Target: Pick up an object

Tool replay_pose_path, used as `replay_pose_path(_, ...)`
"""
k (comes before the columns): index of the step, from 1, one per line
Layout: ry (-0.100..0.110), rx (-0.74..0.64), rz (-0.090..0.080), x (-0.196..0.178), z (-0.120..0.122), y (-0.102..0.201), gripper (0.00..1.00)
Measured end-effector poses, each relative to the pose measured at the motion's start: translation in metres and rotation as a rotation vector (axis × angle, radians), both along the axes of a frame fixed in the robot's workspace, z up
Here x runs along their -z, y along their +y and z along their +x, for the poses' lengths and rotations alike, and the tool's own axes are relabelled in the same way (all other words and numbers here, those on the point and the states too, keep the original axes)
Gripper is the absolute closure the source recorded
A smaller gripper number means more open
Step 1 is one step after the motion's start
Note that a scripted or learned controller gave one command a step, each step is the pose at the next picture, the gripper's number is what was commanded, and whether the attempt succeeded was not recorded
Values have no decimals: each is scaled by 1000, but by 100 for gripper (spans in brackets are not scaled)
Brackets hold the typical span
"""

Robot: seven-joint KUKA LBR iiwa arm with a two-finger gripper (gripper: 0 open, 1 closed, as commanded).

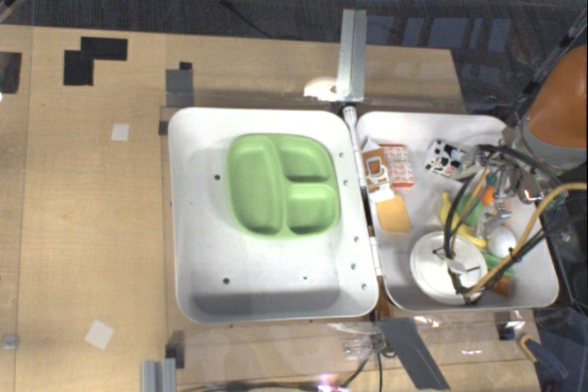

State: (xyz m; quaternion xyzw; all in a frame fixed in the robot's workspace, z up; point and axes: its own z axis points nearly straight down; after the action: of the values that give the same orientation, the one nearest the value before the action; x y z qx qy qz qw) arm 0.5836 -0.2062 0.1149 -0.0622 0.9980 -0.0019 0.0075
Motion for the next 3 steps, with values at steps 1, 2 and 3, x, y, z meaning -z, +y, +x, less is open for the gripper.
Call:
replay_pose_path(1,-3,37,3,24,16,47,0)
replay_pose_path(2,-6,103,-9,24,12,73,0)
replay_pose_path(3,-7,119,-23,24,25,82,0)
